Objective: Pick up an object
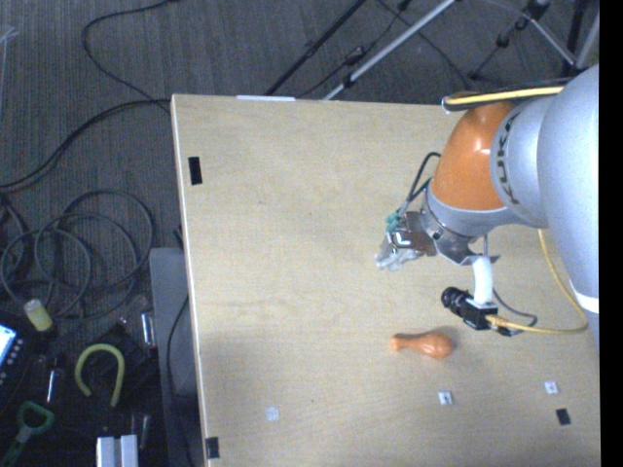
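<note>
An orange, pear-shaped object [425,343] lies on its side on the light wooden bench top [292,261], toward the front right. My gripper [394,249] hangs over the middle of the bench, up and slightly left of the orange object and well apart from it. The grey arm with its orange band [472,168] reaches in from the right. I see nothing between the gripper's tips.
A black fitting with a yellow cable [469,309] hangs from the wrist just above the orange object. Small black and white markers [195,170] dot the bench. Cables and tools [88,251] lie on the floor beyond the left edge, with tripod legs [438,8] at the back.
</note>
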Motion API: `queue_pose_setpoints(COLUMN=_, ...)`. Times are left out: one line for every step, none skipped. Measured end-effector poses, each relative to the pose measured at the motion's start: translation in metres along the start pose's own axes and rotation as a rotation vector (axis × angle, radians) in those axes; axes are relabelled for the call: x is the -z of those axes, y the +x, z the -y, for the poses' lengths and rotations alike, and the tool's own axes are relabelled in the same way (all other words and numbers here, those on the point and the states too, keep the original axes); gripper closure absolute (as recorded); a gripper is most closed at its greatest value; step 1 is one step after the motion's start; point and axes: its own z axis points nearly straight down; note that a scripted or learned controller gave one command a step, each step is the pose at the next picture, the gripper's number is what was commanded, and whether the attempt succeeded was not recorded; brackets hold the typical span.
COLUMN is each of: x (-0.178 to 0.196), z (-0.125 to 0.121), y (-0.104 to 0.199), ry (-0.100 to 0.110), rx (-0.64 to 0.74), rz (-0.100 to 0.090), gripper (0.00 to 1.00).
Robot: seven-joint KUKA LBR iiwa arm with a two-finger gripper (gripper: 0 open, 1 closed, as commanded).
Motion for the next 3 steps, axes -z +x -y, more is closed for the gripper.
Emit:
queue_pose_setpoints(x=0.112, z=0.069, y=-0.085, ry=-0.004, rx=0.335, rz=0.004, gripper=1.0)
queue_pose_setpoints(x=0.131, z=0.051, y=-0.023, ry=-0.004, rx=0.153, rz=0.001, gripper=1.0)
queue_pose_setpoints(x=0.103, z=0.034, y=-0.041, ry=0.0, rx=-0.665, rz=0.004, gripper=1.0)
